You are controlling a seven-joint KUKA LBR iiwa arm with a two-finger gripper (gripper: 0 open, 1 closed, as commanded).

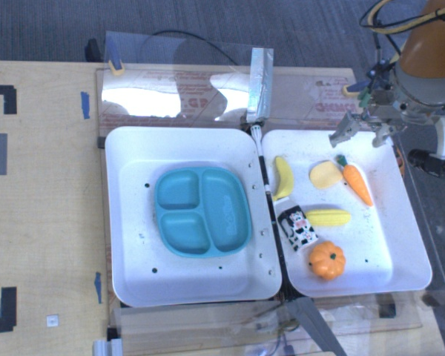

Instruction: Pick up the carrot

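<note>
Your gripper hangs open and empty over the right bin's far edge, just above the carrot.

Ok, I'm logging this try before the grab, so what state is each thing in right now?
carrot: lying flat in the right bin, not held.
tool: above the bin's far edge, holding nothing.
banana: lying by the divider.
pumpkin: sitting upright.
blue tray: flat in the left bin.
</note>
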